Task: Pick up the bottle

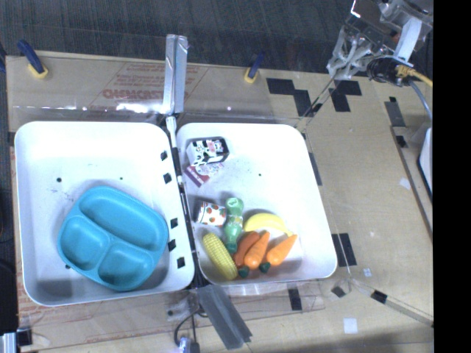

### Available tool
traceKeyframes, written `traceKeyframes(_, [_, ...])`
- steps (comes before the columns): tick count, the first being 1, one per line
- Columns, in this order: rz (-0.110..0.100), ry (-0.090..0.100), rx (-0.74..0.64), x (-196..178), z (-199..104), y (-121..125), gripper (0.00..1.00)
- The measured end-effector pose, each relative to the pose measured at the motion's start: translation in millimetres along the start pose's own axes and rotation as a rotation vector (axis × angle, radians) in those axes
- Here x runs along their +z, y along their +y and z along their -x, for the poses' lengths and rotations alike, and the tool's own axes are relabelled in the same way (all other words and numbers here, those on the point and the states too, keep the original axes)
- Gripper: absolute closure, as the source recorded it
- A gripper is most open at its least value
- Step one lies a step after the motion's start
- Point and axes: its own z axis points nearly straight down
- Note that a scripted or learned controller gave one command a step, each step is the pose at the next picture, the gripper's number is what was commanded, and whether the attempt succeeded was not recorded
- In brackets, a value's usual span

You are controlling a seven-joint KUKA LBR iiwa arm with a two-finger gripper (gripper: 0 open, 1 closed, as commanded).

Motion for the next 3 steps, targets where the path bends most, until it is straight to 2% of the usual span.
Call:
traceKeyframes(1, [0.000, 0.001, 0.310, 1, 16, 11, 1.00])
traceKeyframes(2, [-0.008, -0.003, 0.483, 2, 33, 0, 1.00])
traceKeyframes(3, [-0.007, -0.003, 0.601, 186, 36, -8, 1.00])
